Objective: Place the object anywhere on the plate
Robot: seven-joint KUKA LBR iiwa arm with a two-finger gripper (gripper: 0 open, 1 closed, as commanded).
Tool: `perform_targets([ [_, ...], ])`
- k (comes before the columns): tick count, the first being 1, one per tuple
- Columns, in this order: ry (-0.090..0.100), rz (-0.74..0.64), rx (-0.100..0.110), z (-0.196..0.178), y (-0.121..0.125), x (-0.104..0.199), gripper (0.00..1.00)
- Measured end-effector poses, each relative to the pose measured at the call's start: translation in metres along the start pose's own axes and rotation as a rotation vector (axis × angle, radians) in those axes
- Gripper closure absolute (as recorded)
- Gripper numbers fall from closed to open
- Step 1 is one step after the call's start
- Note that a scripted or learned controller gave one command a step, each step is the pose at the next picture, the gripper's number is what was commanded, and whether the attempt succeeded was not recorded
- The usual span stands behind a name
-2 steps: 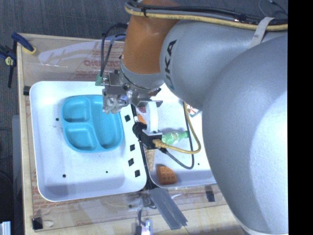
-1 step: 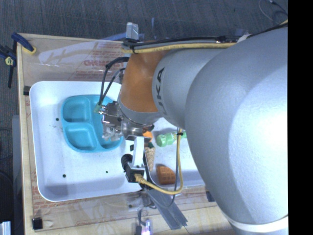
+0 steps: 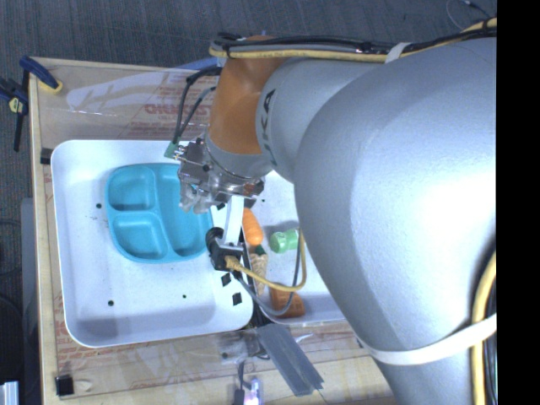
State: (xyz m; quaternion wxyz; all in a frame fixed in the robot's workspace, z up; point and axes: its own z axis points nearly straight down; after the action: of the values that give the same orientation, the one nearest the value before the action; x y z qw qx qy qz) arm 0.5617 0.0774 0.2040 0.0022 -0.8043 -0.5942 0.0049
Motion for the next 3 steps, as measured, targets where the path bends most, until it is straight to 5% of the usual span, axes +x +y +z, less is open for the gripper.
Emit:
perform_targets([
  [1, 0.000, 0.000, 0.000, 0.000, 0.000, 0.000, 0.00],
  [2, 0.004, 0.105, -0.010, 0.094, 0.004, 0.069, 0.00],
  [3, -0.012, 0.100, 0.003, 0.089, 0.004, 0.064, 1.00],
])
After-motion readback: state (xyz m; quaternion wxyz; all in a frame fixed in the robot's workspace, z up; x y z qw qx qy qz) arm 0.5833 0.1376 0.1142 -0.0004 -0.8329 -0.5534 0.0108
